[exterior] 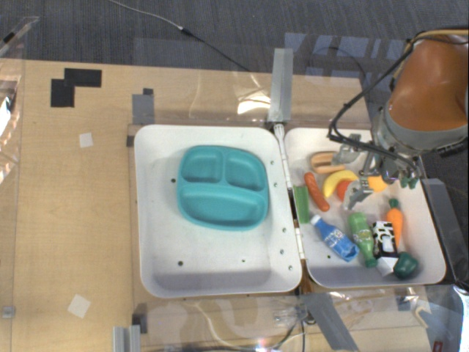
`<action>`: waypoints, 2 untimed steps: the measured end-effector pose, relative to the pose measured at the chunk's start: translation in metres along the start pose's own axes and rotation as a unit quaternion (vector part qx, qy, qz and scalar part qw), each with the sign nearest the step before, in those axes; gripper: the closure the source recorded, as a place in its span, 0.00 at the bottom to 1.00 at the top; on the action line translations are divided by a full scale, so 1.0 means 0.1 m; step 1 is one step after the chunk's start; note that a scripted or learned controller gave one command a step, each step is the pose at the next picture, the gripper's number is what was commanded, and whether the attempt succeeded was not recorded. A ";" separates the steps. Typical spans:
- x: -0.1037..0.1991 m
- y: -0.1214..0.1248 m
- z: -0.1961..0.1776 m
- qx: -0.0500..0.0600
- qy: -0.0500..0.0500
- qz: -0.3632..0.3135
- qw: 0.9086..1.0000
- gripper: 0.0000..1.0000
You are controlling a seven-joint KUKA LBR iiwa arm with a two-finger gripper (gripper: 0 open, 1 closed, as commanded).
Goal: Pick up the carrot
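Seen from above: slim orange carrot [396, 223] with a green top, lying along the right bin's [438, 264] right side, flanked by a cow-patterned carton [384, 235] and dark broccoli [405, 265]. Metal gripper [360, 189] poised just left of it over a yellow banana [338, 181], fingers narrowly parted, clasping nothing. Teal sectioned plate [222, 187] resting in the left bin [157, 270]; no legible writing.

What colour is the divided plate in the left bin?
The divided plate is teal, seen clearly in the camera view, lying in the white left bin.

Our counter [73, 218], wood-toned
We see two white bins [157, 270] side by side on it, plus black tape patches [72, 85].
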State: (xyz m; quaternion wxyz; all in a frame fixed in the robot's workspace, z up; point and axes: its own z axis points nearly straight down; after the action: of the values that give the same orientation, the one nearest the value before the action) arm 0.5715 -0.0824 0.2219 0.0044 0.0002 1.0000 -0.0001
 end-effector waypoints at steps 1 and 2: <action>-0.59 -0.67 0.58 0.000 0.002 -0.039 0.999 0.00; -0.55 -1.25 1.29 0.000 0.002 -0.105 0.994 0.00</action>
State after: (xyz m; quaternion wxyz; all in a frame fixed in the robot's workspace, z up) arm 0.6279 -0.2071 0.0939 0.0023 -0.1046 0.9945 -0.0005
